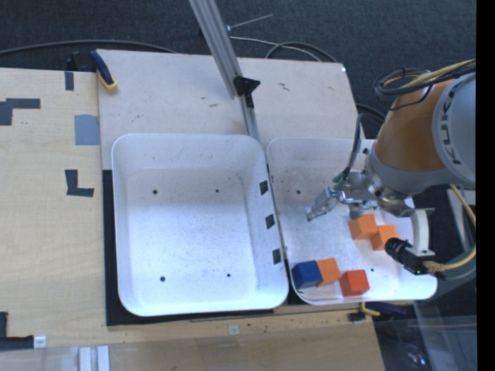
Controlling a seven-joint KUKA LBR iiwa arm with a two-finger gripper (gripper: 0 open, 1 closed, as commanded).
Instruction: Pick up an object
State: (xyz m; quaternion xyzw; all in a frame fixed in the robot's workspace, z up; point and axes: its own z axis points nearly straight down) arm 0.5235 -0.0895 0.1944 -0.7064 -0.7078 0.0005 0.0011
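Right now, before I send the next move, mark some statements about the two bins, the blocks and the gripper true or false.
1. The blue block lies in the right bin. True.
2. The blue block touches an orange block. True.
3. The gripper holds the blue block. False: the gripper sits apart from it, farther up the bin, with nothing between its fingers.
4. All blocks lie in the left bin. False: they lie in the right bin.
5. Several orange blocks lie near the bin's front edge. True.

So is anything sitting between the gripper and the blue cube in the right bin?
Nothing visible. The gripper hangs over bare bin floor, and the blue cube lies below it in the view, an orange cube touching its far side.
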